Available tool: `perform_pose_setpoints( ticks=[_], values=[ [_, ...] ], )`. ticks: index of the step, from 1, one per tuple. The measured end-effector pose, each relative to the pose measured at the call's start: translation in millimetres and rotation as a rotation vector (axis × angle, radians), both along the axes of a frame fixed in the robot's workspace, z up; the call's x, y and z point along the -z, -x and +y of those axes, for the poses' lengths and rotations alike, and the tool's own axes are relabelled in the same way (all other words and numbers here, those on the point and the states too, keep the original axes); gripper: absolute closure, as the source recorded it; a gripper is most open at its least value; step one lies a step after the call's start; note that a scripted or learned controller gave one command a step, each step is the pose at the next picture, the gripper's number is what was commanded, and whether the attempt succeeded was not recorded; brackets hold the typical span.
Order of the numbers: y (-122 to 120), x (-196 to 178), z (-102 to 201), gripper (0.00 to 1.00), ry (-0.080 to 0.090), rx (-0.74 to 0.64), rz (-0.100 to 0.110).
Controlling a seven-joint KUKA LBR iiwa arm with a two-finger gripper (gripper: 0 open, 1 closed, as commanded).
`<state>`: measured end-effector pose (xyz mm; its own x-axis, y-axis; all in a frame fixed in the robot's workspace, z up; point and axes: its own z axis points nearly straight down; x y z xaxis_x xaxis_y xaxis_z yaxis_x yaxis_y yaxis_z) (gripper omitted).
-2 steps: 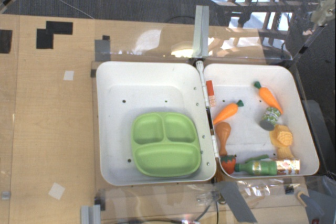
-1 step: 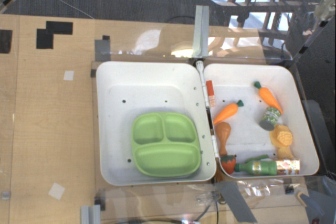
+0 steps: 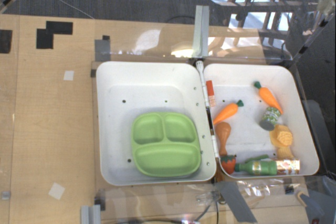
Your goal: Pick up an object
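The right white bin [image 3: 239,78] holds several toy foods. An orange carrot [image 3: 227,112] lies near its left wall and a second carrot [image 3: 269,96] lies toward the back right. A slim red and white tube [image 3: 210,93] rests along the divider. A brown drumstick [image 3: 223,135] lies below the first carrot. A grey-green can [image 3: 270,118] and a yellow waffle-like piece [image 3: 282,138] sit at the right. A green bottle [image 3: 258,167] lies along the front wall beside a small red piece [image 3: 229,164].
The left white bin [image 3: 131,89] bears a green divided plate [image 3: 166,143] in its front half. A metal post [image 3: 201,29] stands behind the seam between the bins. Wooden bench top [image 3: 47,128] spreads to the left.
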<state>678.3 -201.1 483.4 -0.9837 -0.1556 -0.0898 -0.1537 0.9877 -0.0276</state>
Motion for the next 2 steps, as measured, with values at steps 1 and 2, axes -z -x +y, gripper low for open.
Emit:
perform_pose_setpoints(
  ticks=[1,2],
  values=[
    [-1,-15,0,1.00,0.002,0.000,-0.014],
    [9,231,-2,1.00,-0.013,-0.076,0.094]
  ],
)
